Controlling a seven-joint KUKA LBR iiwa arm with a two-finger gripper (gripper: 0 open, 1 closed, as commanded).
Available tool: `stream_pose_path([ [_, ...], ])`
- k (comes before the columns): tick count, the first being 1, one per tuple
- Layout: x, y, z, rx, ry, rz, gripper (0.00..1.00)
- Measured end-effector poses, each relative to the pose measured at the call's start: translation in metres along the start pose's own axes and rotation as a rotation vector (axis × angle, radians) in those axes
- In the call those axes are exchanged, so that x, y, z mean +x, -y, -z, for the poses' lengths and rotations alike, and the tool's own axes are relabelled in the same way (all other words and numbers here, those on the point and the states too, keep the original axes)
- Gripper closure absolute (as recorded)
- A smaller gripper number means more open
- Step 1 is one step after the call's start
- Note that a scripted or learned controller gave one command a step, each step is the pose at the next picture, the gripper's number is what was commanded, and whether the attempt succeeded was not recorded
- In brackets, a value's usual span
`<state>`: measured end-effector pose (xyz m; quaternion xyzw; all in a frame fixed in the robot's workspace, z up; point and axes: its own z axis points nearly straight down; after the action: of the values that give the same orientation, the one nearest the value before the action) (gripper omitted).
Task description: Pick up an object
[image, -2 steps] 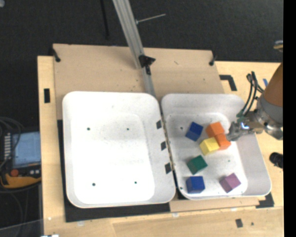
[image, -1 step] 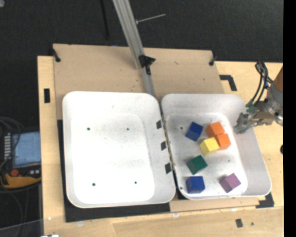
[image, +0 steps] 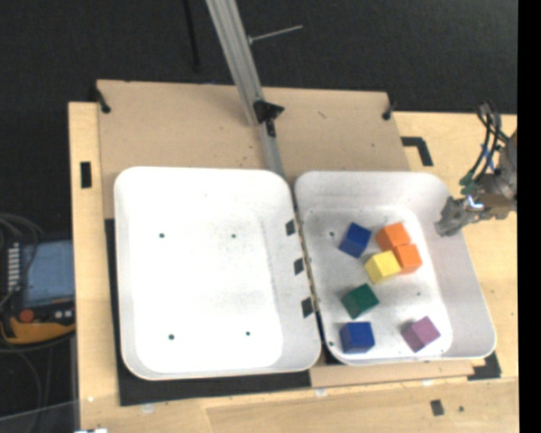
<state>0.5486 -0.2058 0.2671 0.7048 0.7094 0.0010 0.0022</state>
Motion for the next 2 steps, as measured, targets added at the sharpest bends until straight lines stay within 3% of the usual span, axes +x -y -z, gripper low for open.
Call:
stream_pose_path([
  [2,0.090,0.002,-0.017,0.004,-0.002,-0.001,1.00],
])
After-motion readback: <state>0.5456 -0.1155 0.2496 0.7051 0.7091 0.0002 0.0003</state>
